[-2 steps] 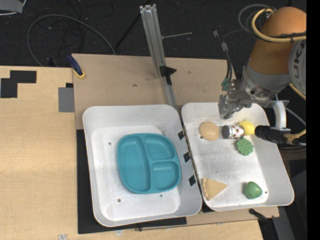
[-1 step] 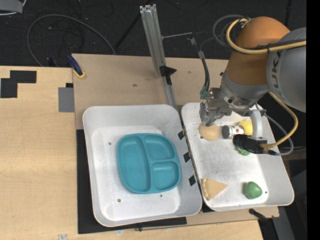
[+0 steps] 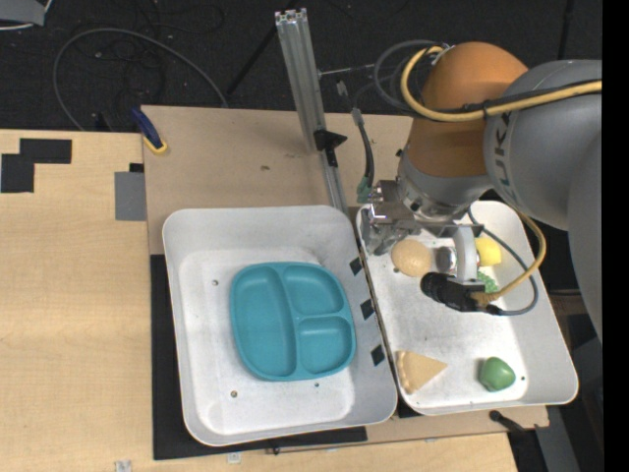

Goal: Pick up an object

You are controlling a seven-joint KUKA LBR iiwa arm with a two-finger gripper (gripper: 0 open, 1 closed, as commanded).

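My gripper (image 3: 417,236) hangs low over the back of the right bin (image 3: 550,382), under the grey wrist with the orange band. A pale tan, egg-shaped object (image 3: 411,259) lies right beneath it, partly covered by the gripper's metal parts. Whether the gripper touches or holds it is hidden. A yellow object (image 3: 489,255) peeks out just right of the gripper. At the bin's front lie a tan wedge (image 3: 421,370) and a green rounded object (image 3: 497,373).
In the left bin (image 3: 187,264) a teal divided plate (image 3: 291,319) lies flat at the middle. A metal post (image 3: 305,87) rises behind the gap between the bins. The arm covers the right bin's back right corner.
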